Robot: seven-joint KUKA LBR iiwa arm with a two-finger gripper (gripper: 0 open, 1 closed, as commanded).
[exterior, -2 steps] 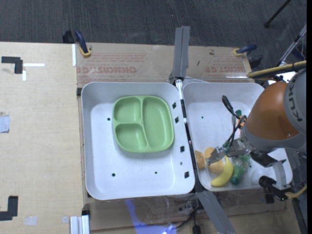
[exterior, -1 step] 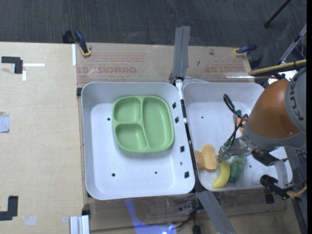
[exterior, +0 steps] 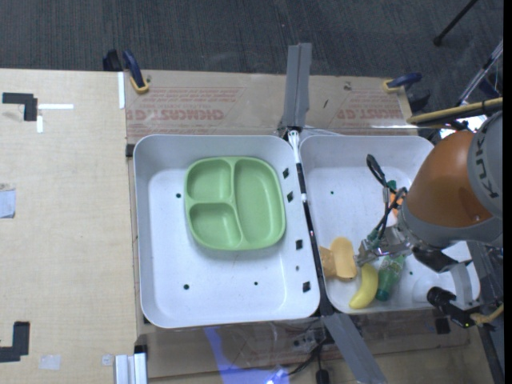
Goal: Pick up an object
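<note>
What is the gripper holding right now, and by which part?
Cannot be told: the gripper sits low in the right bin among the banana, a green item and a yellow piece.

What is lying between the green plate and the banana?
In the camera view, the bins' shared wall with its black clips, then an orange-yellow piece right beside the banana, lie between it and the green plate.

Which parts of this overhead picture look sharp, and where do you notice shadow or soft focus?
In the camera view, the green divided plate in the left bin is evenly lit and crisp; the arm casts shadow over the right bin around the banana and pincer, where small items blur together; the orange band looks soft, being nearest the lens.
</note>
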